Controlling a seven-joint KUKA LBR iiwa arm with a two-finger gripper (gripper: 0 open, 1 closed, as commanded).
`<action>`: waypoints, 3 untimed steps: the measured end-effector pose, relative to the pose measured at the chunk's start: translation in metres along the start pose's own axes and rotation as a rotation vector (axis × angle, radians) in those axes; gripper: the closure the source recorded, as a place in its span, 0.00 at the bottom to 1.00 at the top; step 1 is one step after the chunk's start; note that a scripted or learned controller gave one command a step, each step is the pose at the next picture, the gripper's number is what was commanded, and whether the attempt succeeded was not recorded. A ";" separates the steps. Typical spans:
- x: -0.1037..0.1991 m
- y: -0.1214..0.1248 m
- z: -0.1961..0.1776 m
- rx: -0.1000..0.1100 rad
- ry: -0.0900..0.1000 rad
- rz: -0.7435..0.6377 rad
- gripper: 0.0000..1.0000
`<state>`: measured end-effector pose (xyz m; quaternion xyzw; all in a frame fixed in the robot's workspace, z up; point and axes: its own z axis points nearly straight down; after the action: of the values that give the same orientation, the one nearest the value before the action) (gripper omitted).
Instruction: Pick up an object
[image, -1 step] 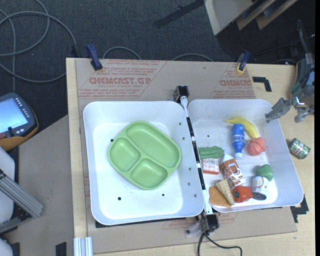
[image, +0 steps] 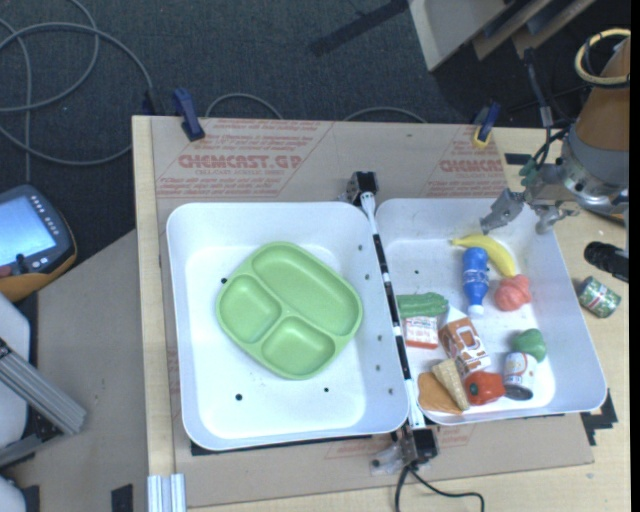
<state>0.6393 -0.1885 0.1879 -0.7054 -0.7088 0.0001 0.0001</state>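
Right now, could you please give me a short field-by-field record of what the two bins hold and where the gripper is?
left bin: shallow white bin holding a green three-compartment plastic tray
right bin: shallow white bin holding a yellow toy banana, a blue bottle, a green packet and other small items
gripper: gripper above the right bin's far edge, near the banana
held: nothing seen between its fingers

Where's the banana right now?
The banana lies in the right bin, near its far edge in the camera view, just above the blue bottle and below the gripper.
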 end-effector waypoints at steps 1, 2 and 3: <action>0.011 -0.004 0.086 -0.017 -0.008 0.005 0.00; 0.074 0.006 0.094 -0.019 -0.010 0.000 0.00; 0.060 0.026 0.101 -0.008 -0.003 0.003 0.00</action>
<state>0.6645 -0.1279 0.0869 -0.7064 -0.7078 -0.0018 -0.0038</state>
